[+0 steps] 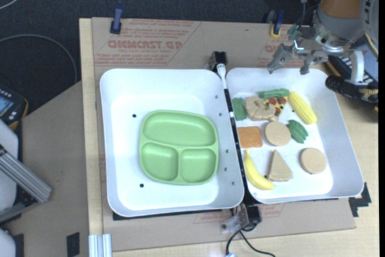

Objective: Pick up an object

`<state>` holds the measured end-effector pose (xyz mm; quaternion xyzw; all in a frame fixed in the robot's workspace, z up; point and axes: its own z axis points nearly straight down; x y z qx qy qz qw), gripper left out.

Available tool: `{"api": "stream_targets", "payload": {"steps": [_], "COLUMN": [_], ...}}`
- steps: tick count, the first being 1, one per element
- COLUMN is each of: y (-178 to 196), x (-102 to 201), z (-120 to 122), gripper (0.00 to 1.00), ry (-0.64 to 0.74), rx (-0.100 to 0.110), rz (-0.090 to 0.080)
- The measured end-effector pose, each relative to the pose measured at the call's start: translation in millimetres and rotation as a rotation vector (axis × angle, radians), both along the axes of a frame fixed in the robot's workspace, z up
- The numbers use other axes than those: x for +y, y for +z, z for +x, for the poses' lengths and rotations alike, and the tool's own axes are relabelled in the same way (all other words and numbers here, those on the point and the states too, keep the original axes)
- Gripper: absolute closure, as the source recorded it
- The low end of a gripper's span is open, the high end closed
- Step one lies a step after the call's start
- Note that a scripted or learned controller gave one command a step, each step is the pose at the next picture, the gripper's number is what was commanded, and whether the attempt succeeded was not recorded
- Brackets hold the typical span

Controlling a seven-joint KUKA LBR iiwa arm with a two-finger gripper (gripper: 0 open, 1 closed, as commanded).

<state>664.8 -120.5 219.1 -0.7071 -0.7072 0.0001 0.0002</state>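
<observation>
Two bins: you see shallow white bins side by side on the tabletop [60,129], the left bin [117,129] and the right bin [343,153] meeting at a black seam.
Left bin: a green divided plate [178,146] lies flat in its middle, three compartments facing up.
Right bin: your toy food lies scattered here, a yellow corn cob [302,107] near the far edge, a banana [256,171] at the near left, an orange square piece [249,136] beside the seam.
More pieces: two tan round pieces, one [278,133] next to the orange square, the other [313,160] nearer the right wall; a tan wedge [279,167] just beside the banana; green leafy bits [297,130] between corn and rounds.
Arm: it comes in from your right, orange band above the wrist.
Claw: the claw [295,58] hangs over the far rim of the right bin, fingers spread apart, nothing between them.
Gap: the claw stands apart from every food piece, the corn cob nearest to it.
</observation>
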Motion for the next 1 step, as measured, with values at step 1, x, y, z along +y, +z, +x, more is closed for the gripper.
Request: {"api": "stream_targets", "payload": {"steps": [1], "y": [-79.4], "x": [29.3], "z": [-84.4], "gripper": [0.00], "ry": [-0.002], "rx": [0.015], "rz": [0.004]}}
